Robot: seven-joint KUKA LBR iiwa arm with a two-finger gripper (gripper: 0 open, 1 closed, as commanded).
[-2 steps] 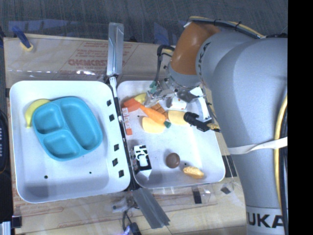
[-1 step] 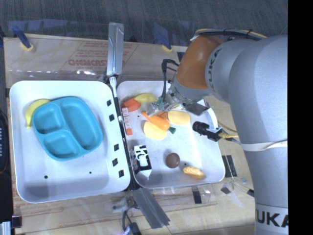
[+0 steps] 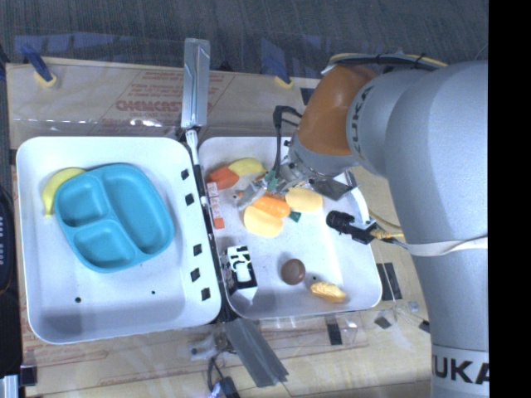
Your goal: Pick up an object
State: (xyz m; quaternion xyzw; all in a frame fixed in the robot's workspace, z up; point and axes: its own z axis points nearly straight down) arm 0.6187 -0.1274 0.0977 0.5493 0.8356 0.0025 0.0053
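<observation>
Nearest in the right bin point(image 3: 325, 251), by its front wall, lies a small orange-yellow roll point(image 3: 328, 290), its length running left to right. Just left of it and a little farther in sits a brown ball point(image 3: 292, 270). A black-and-white card point(image 3: 239, 269) rests in the near left corner, against the wall between the two bins.

The fruit point(image 3: 264, 219) lies about mid-bin, on the floor and apart from the ball. It is yellow at one end and orange at the other. Its long axis runs from near-left to far-right, with the orange end pointing far-right, up toward the gripper point(image 3: 270, 186). A pale yellow lump point(image 3: 304, 199) sits just beside that end, on the right.

The gripper hangs right over the fruit's far edge (the wrist and its orange band crowd in from the right). Whether the claw is spread or closed, I cannot tell, and nothing can be seen pinched in it.

Farther back, an orange piece point(image 3: 222, 175) and a yellow piece point(image 3: 246, 167) lie side by side near the far wall. A red strip point(image 3: 214, 206) lies along the left wall.

The left bin point(image 3: 108, 301) holds a blue three-part tray point(image 3: 116, 214), tilted so its long side runs from far-left to near-right. A curved yellow piece point(image 3: 56, 185) peeks out at its far left corner.
</observation>
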